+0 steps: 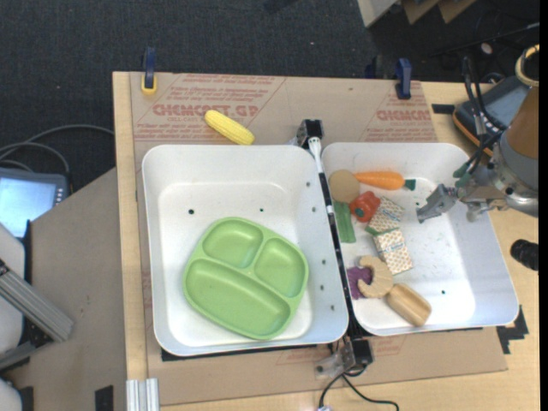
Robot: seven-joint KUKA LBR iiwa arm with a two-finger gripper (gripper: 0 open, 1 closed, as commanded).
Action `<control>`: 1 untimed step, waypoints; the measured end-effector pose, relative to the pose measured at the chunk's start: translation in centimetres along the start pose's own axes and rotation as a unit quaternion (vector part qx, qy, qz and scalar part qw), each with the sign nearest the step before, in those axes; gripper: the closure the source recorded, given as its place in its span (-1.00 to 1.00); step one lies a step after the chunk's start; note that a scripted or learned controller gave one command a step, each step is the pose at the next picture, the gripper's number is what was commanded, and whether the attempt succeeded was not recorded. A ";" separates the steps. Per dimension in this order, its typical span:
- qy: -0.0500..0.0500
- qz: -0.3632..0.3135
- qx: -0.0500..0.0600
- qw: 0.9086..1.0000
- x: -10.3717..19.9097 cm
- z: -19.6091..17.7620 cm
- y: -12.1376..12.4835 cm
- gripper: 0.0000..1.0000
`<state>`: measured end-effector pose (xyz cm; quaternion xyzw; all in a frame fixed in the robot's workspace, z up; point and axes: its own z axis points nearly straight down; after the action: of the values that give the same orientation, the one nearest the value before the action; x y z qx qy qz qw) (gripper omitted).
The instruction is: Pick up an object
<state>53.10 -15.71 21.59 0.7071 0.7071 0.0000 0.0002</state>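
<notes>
So the easiest anchor here is the black divider strip [324, 197] where the two white bins meet. Way off to its left, the left bin [163, 229] has a green sectioned plate [246, 276] lying flat in it, sitting toward the near side and tilted a bit diagonally. Up and left of the divider's far end, outside both bins on the cardboard bench top [257, 101], there's a yellow corn cob [229, 128] just lying there.

Right of the divider is the right bin [479, 255], and pretty much all the pickable stuff is bunched up close to that strip. Just beside it: a tan round piece [343, 184], a green stick [344, 222] running alongside the strip, and a red toy [366, 205] touching the round piece's near edge. An orange carrot [380, 179] lies a little further right, at the far side. Then two patterned cracker-like squares [390, 234], a purple bit [356, 278] under a beige ring-ish thing [374, 276], and a wooden block [408, 304] toward the near edge.

Furthest right of the divider, the gripper [431, 208] hangs over bare bin floor, well apart from the pile. Fingers look spread, nothing between them.
</notes>
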 end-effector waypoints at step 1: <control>0.002 -0.002 0.004 1.000 3.8 13.3 4.7 -1.00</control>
<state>57.77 -11.96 8.30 0.7053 0.7089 -0.0010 -0.0039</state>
